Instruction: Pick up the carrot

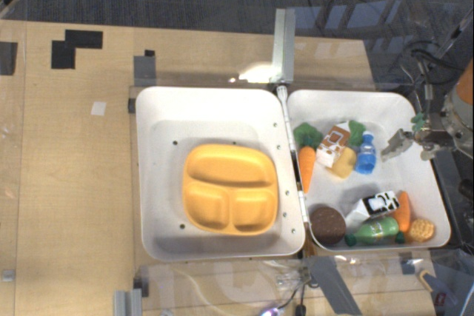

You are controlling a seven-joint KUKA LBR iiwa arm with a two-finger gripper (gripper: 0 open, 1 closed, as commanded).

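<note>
Carrot lies against right bin's left wall, likely light, rigid, smooth plastic; grip mid-body across its width; end effector at far right, finger state indeterminable

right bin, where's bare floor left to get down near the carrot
In the right bin, bare floor lies along the far wall above the toys, and mid-bin between the blue bottle and the chocolate cookie. The carrot sits tight against the left wall beside the green leafy toy. The near right corner is crowded.
</note>
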